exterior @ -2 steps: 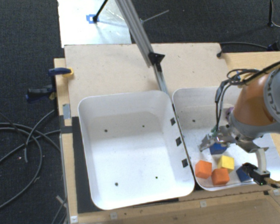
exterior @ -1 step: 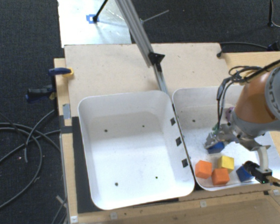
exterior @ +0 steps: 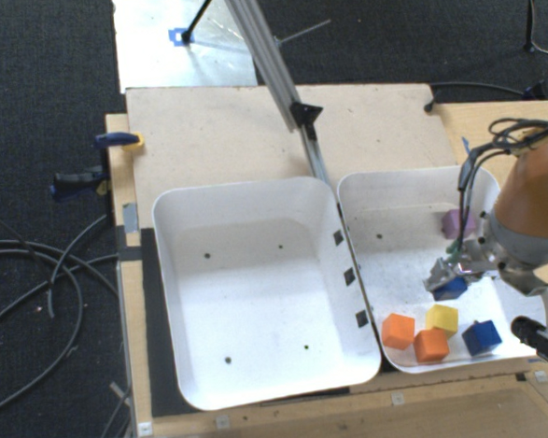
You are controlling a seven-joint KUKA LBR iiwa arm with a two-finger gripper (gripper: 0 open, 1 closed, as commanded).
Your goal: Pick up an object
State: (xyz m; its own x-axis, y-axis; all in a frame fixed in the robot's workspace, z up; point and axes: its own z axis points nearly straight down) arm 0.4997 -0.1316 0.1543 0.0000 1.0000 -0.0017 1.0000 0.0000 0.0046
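Camera view is showing you the gripper (exterior: 451, 274) hanging directly over a blue block (exterior: 450, 288) in the right bin (exterior: 384, 192); you cannot tell whether it is gripping.

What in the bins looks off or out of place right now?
Nothing spilled or damaged. The blocks crowd the right bin's near edge: two orange, one yellow, one blue. Another blue block sits at the gripper.

A pale wooden bench (exterior: 221, 133) carries two white bins (exterior: 251, 290) (exterior: 395, 205) side by side.
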